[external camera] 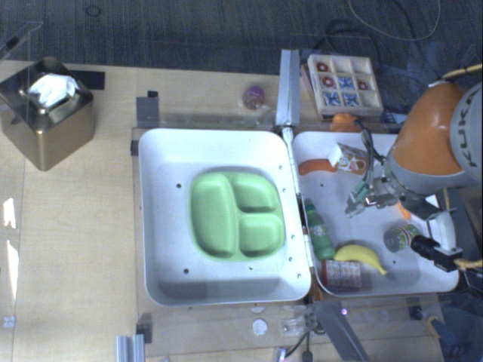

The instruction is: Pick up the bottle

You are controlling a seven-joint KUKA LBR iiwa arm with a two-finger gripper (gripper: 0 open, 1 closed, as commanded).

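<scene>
Right now the arm point(434, 138) leans in from three o'clock, its grey body and orange band hanging over the right bin point(445, 281). The gripper point(361, 198) sits low over the middle of that bin, its thin fingers point(355, 202) pointing toward nine o'clock and spread a little apart, with white bin floor showing between them (nothing is caught there, as far as I can see).

The bottle point(318, 234), green with a label round its middle, lies on its side hard against the right bin's nine o'clock wall, running roughly from twelve to six. It is near the gripper but apart from it, off toward the gripper's eight o'clock.

Just beside the bottle's lower end, toward four o'clock, lies a banana point(363, 257), and below that a flat printed packet point(343, 275) rests in the bin's six o'clock corner. A small round tin point(399, 238) sits toward the bin's three o'clock side. Up at twelve o'clock lie an orange strip point(315, 166) and a crumpled wrapper point(351, 158).

The left bin point(158, 202) holds a green divided tray point(238, 213) at its centre. Beyond the bins, at twelve o'clock, a tic-tac-toe board point(343, 85) rests on the bench, and a brown box point(47, 119) stands far off at ten o'clock.
</scene>
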